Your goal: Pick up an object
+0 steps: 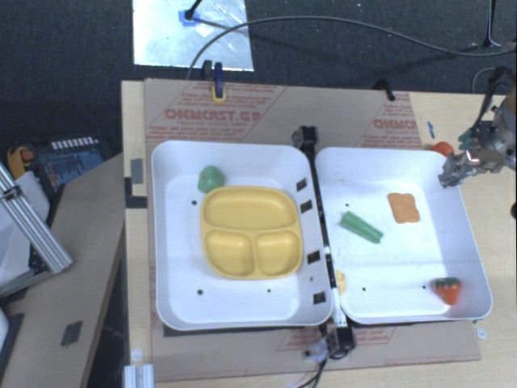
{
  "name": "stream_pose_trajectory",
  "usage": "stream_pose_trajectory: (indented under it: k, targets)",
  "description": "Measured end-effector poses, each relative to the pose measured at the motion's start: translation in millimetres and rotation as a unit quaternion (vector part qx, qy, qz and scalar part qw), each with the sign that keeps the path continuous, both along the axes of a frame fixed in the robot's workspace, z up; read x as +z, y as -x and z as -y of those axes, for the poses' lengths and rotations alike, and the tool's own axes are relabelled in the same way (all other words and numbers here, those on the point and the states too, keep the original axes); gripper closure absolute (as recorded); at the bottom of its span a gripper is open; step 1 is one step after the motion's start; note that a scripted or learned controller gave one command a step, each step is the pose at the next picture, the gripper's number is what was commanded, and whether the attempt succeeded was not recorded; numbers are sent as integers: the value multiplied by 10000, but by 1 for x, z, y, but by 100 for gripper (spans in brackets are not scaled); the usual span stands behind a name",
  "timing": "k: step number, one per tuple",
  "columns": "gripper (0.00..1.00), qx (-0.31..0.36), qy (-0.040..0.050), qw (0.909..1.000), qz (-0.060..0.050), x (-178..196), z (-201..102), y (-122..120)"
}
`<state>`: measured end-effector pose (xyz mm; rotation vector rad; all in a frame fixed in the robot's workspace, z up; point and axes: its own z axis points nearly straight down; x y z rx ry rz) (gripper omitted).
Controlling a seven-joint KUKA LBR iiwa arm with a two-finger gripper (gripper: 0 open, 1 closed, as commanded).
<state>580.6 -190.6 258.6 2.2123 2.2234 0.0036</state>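
Observation:
The right bin (477, 257) holds a green stick-shaped piece (360, 226) near its left side, an orange flat piece (403, 208) toward the back, and a red-orange piece with a green top (447, 288) at the front right corner. My gripper (454, 173) hangs at the right bin's far right rim, apart from all three pieces, with nothing seen in it. The left bin (174, 289) holds a yellow divided tray (249, 230) and a green rounded piece (211, 178) just behind the tray's left corner.
A black hinge strip (317, 233) runs between the two bins. A small red-orange object (441, 147) lies on the bench just behind the right bin. Cables cross the dark floor at the back, and a grey metal bar (32, 229) lies at the left.

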Motion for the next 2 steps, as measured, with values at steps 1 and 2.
stream_pose_trajectory:
  k: [1, 2]
  targets:
    - [100, 21, -13, 10000, -13, -2, -48, -6]
    - [100, 20, -15, 10000, -14, -11, -94, -8]
